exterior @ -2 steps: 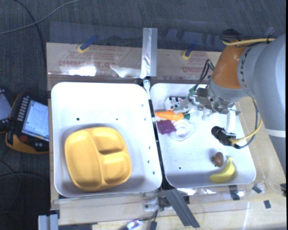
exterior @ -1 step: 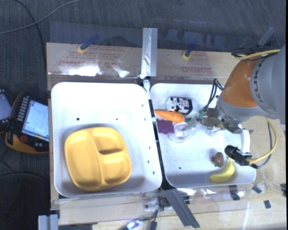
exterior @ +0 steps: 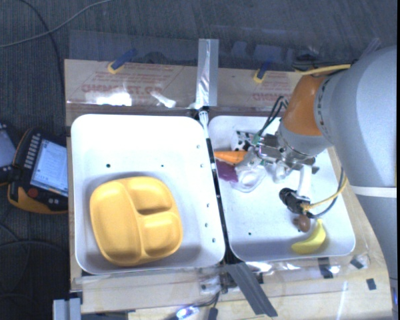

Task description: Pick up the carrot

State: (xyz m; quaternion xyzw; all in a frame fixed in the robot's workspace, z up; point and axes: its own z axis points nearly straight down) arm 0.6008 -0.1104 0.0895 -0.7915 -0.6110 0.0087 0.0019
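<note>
The hand (exterior: 253, 155) hangs low over the upper left part of the right bin (exterior: 267, 235), at the end of the grey arm (exterior: 363, 125) with its orange band (exterior: 303, 105). Its metal parts and wiring crowd together from above, so I cannot tell whether it is open or closed, or whether it is gripping anything.

The carrot (exterior: 229, 157) lies just beside the hand, on its left, close to the wall shared by the two bins. It is a short, smooth orange piece lying roughly crosswise, and its right end runs in under the hand; I cannot tell whether they touch.

Just below the carrot sits a small purple piece (exterior: 225, 172), and right of that a pale, glossy, see-through item (exterior: 248, 179). Near the bin's lower right corner lie a curved yellow banana (exterior: 310, 241) and a small brown lump (exterior: 301, 223) just above it.

The left bin (exterior: 120, 139), smooth white plastic with rounded corners, holds a glossy yellow plate (exterior: 135, 217) divided into compartments. Both bins rest on a pale tabletop (exterior: 140, 79).
</note>
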